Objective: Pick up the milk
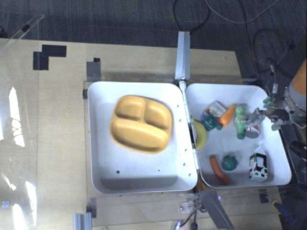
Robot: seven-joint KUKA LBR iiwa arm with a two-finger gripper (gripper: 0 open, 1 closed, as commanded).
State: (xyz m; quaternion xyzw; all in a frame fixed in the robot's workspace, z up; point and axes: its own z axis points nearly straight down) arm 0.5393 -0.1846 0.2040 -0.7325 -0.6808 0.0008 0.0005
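One yellow divided tray [141, 123] is seen in the left bin [96, 143]. In the right bin [283, 174] are found one banana [200, 134], two orange sausages [218, 169], two teal lumps [230, 162], one green bottle [240, 122] and one milk carton [259, 166], at the near right corner. The pincer [256, 121] hangs farther back, apart from the carton; whether it is open cannot be told.

Surfaces: mostly plastic, wood bench, metal fittings.
Two shallow white plastic bins [96, 143], smooth with a slight sheen; yellow three-section plastic tray [141, 123], glossy; pale wood-grain bench top [53, 128], matt; grey metal bar [183, 56] between the bins, brushed look; black-and-white cow-print milk carton [258, 166], looks like printed card; green translucent plastic bottle [240, 121], shiny.
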